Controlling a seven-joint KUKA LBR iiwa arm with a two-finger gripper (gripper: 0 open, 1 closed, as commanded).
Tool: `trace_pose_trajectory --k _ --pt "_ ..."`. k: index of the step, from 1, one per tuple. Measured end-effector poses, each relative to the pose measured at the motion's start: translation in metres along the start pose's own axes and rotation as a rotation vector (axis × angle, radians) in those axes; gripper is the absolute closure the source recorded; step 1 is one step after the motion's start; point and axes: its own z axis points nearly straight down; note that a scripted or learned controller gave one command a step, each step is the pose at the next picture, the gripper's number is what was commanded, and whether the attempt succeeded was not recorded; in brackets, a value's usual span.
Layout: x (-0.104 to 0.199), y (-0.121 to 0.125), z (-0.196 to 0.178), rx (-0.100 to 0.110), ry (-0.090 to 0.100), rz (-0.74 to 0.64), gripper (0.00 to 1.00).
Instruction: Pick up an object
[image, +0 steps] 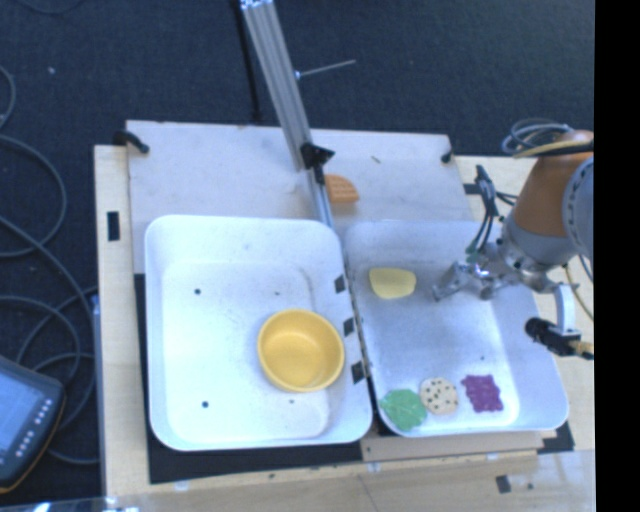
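Dark floor surrounds my bench (230, 165), where the gripper (462, 279) hangs over the right bin (520, 400) with narrow, unloaded fingers beside the yellow piece (392, 283) near its far-left corner; 1 yellow bowl (300, 349) occupies the left bin (200, 260).

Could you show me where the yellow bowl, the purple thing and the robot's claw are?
yellow bowl (300, 349), camera view, on its inner floor.
purple thing (483, 392), camera view, at the middle of its flat top.
gripper (450, 285), camera view, at the tip over the right bin.
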Motion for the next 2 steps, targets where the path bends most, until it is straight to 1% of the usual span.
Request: trace_pose_trajectory --k 1,2 --pt "-0.001 0.001 -0.013 -0.005 -0.001 0.000 1.00" --pt "-0.005 -0.004 -0.075 -0.008 0.002 0.000 1.00"
